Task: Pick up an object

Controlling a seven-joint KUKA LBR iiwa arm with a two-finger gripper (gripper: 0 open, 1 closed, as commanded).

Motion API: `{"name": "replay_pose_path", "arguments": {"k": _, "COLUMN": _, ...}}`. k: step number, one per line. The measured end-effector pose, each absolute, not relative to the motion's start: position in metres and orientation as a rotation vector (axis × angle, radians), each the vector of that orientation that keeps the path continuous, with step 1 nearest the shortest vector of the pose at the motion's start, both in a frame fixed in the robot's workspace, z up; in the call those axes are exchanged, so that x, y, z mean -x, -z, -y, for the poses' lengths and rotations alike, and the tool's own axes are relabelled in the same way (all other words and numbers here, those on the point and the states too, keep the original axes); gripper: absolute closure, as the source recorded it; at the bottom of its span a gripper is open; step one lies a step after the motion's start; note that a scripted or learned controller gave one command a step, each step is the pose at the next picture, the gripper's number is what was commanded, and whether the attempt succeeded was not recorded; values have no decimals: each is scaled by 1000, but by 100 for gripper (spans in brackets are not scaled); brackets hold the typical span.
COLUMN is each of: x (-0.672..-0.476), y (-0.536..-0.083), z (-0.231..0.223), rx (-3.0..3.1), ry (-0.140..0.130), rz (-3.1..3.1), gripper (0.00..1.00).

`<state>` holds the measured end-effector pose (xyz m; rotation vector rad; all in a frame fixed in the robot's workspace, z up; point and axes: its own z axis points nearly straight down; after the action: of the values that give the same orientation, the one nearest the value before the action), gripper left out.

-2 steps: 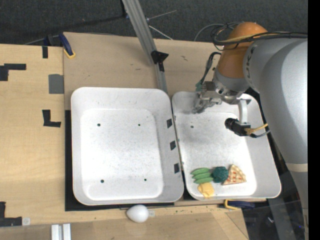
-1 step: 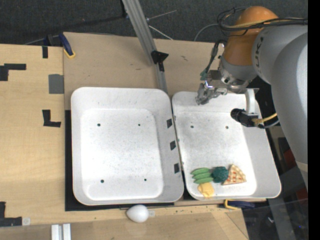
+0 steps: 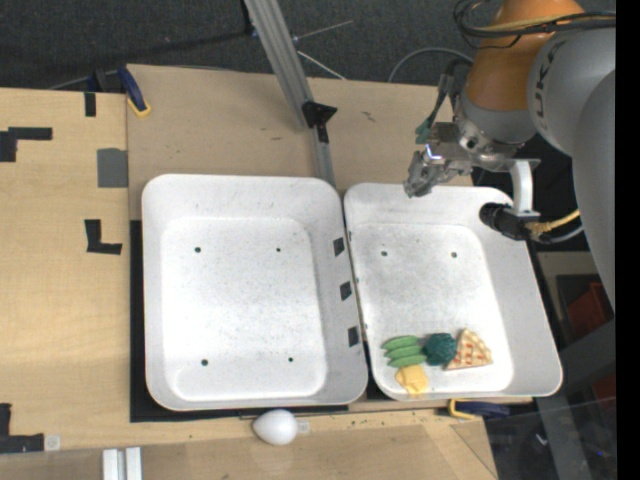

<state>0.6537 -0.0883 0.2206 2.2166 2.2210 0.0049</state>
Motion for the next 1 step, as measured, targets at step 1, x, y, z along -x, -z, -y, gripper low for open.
{"name": "replay_pose_path", "arguments": {"k": 1, "x": -654, "y": -240, "z": 88, "rx": -2219, "ry": -2, "rz": -2222, "gripper": 100}}
